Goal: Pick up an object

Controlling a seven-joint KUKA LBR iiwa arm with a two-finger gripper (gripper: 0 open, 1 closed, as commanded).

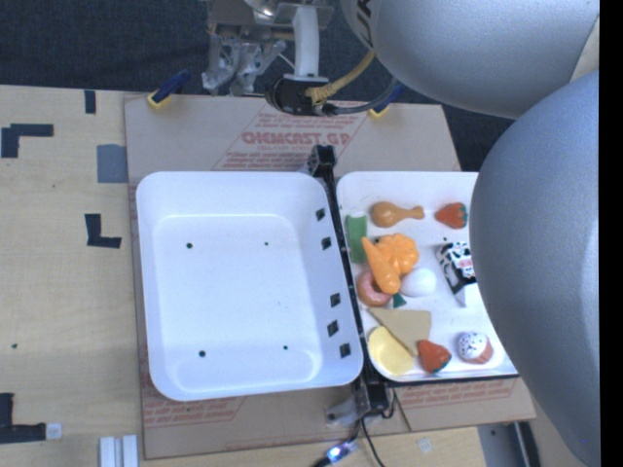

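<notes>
Standing beside the table (58,261), I note the tool (238,66) poised high at the far edge of the scene, above the cardboard sheet (282,144) and beyond both bins. Whether it is open or closed I cannot tell from this angle; nothing is seen gripped in it. The left bin (156,202) carries nothing to pick. All candidate objects lie in the right bin (409,178), crowded against the divider side: a drumstick (394,213) near the far wall, a strawberry (451,215) beside it, an orange toy (391,259) in the middle with a white egg (420,282) touching its near side, a pink ring (370,290) just below, a cheese wedge (409,323), a yellow piece (391,353) and a small red piece (434,357) towards the near wall, and a black-and-white figure (456,264) towards the right. From the tool, every one of these lies nearer the camera and to the right, so the coming move must carry the tool across the far rim of the right bin and then down. The drumstick is the closest candidate; its long axis runs left to right, roughly parallel to the far wall, which in my judgement favours a grip across its narrow width. The grey arm (545,261) covers the bin's right portion. The task appears not yet begun.
</notes>
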